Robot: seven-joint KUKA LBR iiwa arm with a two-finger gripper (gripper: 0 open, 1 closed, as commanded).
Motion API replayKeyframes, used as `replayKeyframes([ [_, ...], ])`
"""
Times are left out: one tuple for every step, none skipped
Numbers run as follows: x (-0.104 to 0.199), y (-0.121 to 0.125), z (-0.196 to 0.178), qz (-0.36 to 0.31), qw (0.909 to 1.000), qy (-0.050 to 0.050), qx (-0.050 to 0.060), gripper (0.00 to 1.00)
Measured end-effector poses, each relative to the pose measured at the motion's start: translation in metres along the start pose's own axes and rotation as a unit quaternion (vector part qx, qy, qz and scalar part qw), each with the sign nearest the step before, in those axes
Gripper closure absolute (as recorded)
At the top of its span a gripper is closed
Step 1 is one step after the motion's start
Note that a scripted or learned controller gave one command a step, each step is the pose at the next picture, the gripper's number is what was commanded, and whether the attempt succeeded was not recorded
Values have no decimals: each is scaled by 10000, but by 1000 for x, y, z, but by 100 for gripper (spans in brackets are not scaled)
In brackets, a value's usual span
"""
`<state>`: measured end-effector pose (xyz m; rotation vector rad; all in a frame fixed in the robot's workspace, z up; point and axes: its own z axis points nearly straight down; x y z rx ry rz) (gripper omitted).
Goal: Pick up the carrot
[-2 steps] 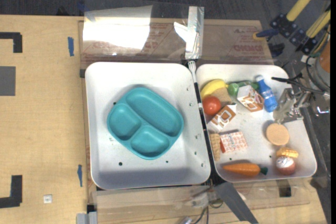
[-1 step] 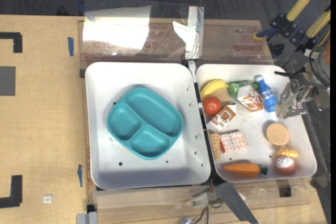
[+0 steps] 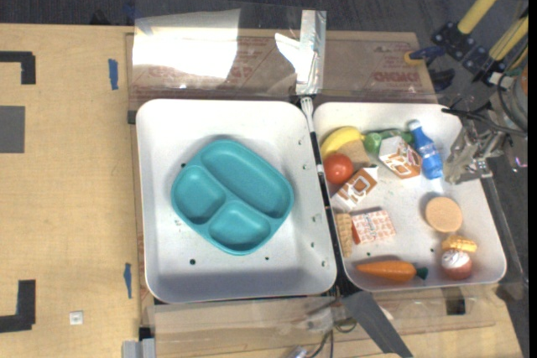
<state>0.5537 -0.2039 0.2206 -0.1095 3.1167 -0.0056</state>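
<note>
Camera view, single overhead slant. Two shallow white bins sat side by side on the counter [image 3: 59,180].

Left bin [image 3: 159,264]: held a teal divided tray [image 3: 232,194], three compartments, lying roughly central and turned at an angle to the bin walls.

Right bin [image 3: 487,218]: held the loose items. The carrot [image 3: 387,269] lay on its side near the front wall of this bin, orange body pointing left, dark green stub end to the right. Just right of it sat a small red-and-white round item [image 3: 456,263] with a yellow piece [image 3: 461,246] touching its top. Above those, a flat tan disc [image 3: 443,213]. A patterned red-and-white packet [image 3: 372,225] lay above the carrot, apart from it. Toward the back-left corner: a banana [image 3: 339,137], a tomato [image 3: 339,169] just below it, two small orange-and-white cartons [image 3: 358,186] [image 3: 400,160], and a blue bottle [image 3: 426,151] lying tilted.

The gripper [image 3: 470,157] was at the right edge of the right bin, near the back corner, well apart from the carrot. It showed as a metallic tangle against the bin wall; whether the jaws were wide or narrow could not be told. Nothing was seen between them.

Behind the bins: clear plastic sheeting [image 3: 218,54] over the counter.
</note>
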Motion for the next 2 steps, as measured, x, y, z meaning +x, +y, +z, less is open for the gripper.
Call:
replayKeyframes([
  [-2, 0, -11, 0, 10000, -44, 13, 100],
  [-5, 0, -23, 2, 10000, -91, 28, 100],
])
